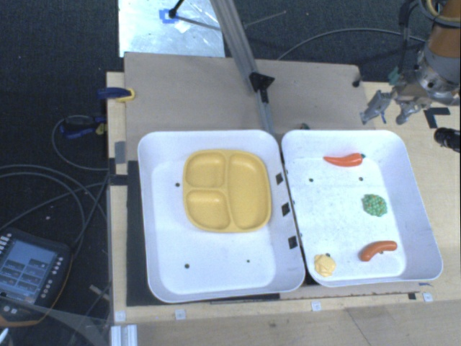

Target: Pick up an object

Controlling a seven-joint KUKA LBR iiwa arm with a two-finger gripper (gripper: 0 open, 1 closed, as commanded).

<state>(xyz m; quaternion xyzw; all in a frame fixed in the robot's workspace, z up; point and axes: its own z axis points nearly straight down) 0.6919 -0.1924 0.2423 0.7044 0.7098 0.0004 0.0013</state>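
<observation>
The right bin (416,193) holds a red chili pepper (343,160) near its back, a green broccoli-like lump (374,205) at mid right, an orange-red sausage (377,250) at the front right and a small yellow piece (325,265) at the front left. My gripper (387,112) hangs above the bench just behind the right bin's back right corner, apart from all the items. Its fingers are spread and nothing is between them.
The left bin (162,251) holds a yellow three-compartment plate (225,190). A grey pole (238,42) slants from the top toward the gap between the bins. Cables and a handheld pendant (29,265) lie on the floor at left.
</observation>
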